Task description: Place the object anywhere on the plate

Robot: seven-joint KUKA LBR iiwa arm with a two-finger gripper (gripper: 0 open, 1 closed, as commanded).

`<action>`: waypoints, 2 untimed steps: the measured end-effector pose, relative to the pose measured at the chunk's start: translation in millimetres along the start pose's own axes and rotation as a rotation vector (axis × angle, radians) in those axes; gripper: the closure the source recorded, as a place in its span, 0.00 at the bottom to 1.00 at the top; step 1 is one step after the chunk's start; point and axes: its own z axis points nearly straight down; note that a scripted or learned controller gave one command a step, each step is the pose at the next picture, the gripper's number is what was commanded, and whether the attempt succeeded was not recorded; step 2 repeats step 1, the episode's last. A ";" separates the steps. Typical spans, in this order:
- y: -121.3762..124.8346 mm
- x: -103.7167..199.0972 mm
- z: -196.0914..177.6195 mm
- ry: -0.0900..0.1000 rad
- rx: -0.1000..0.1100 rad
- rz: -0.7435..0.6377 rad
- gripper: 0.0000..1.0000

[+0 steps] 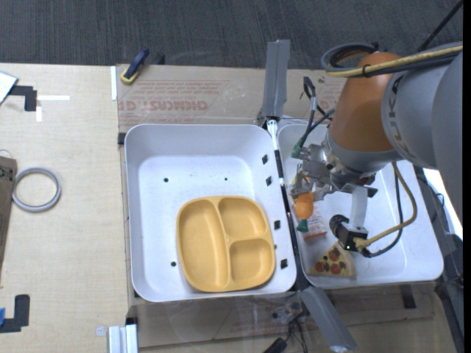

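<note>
Dark carpet lies beyond the far edge of the tan surface (59, 219), which carries two white bins side by side. At the near side of the left bin (147, 160) sits a yellow divided plate (224, 243). Over the right bin (412, 263), by its left wall, the hand (303, 197) hangs with an orange object (302, 209) between its fingers. A pizza slice toy (333, 262) lies near that bin's near left corner.

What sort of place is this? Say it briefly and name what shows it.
Probably a robotics lab bench: a cabled robot arm reaches over two white bins, with toy pizza, a yellow divided plate and tape roll.
</note>
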 end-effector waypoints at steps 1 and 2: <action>0.2 -0.3 -0.1 0.000 -0.001 0.000 0.00; 0.2 -0.3 -0.1 0.000 -0.001 0.000 0.00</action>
